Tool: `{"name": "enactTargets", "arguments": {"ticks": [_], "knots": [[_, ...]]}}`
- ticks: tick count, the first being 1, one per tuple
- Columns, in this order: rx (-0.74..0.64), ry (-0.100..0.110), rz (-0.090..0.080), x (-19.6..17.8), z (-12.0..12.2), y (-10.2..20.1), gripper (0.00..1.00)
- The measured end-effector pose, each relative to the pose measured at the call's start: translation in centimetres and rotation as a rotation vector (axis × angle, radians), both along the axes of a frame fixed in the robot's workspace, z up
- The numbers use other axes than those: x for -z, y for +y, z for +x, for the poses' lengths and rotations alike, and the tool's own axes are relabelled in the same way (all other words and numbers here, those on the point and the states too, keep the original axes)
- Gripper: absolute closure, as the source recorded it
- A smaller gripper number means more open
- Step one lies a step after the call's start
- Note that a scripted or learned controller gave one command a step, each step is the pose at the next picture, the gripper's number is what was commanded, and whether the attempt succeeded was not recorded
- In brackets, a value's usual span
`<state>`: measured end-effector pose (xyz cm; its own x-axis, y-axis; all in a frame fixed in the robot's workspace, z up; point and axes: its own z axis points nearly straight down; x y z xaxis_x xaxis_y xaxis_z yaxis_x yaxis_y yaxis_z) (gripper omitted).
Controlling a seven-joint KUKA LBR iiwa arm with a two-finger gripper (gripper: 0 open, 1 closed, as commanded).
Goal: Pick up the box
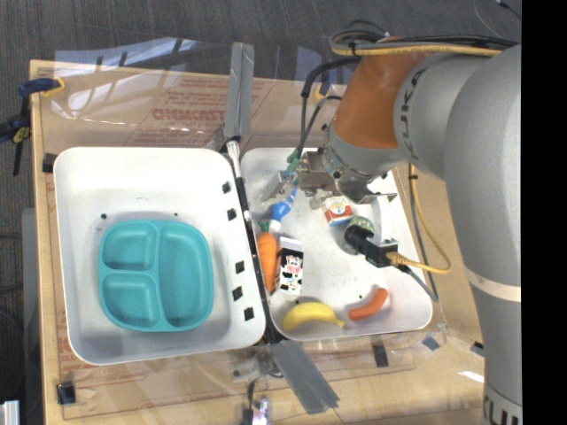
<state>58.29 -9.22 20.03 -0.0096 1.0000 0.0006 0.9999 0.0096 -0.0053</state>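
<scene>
A: Where's the box [290,270]?

B: In the right bin [416,304], towards its left side, lying flat on the floor. It's the small carton with the black and white cow print. A carrot [267,259] lies just beside it on the left, and a banana [311,315] sits just below it, near the front wall.

A: And the gripper [297,184]?

B: Down in the same bin, but at the back, well above the box in the picture. It's next to a small blue and white bottle [279,211]. The arm [416,104] covers most of that corner.

A: Fingers spread or pinched?

B: I can't tell. The wrist and cabling crowd that spot and the tips don't show clearly.

A: So how far along?

B: By my reading, nothing is done yet. The box rests on the bin floor, apart from the gripper. Left to do: move forward over the box, come down, grip it, lift.

A: Anything else in there?

B: A sausage [368,304] near the front right. A teal tray [157,273] sits in the left bin [71,175].
</scene>
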Motion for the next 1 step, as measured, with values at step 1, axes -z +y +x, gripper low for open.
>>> {"name": "enactTargets", "arguments": {"ticks": [1], "knots": [[-0.061,-0.002,-0.001,2.76,7.25,-6.34,0.00]]}}
